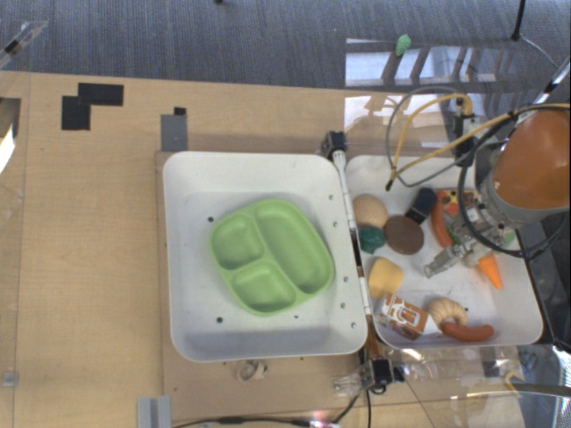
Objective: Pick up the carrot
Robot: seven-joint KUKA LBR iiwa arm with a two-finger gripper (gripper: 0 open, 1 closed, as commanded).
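Two bins — carrot [490,271] near right bin's [526,328] right edge, beside jaws [457,255]; jaw state unclear.

Light wooden bench [89,266] carries 2 shallow white plastic bins side by side, edges touching. Left bin [192,194] sits approx. mid-bench; right bin [526,319] sits at the bench's right end. Black L-shaped mark [89,103] near the bench's back-left, w/ a small grey rectangular block [175,132] just behind the left bin's back-left corner. Another grey block [153,411] at the front edge.
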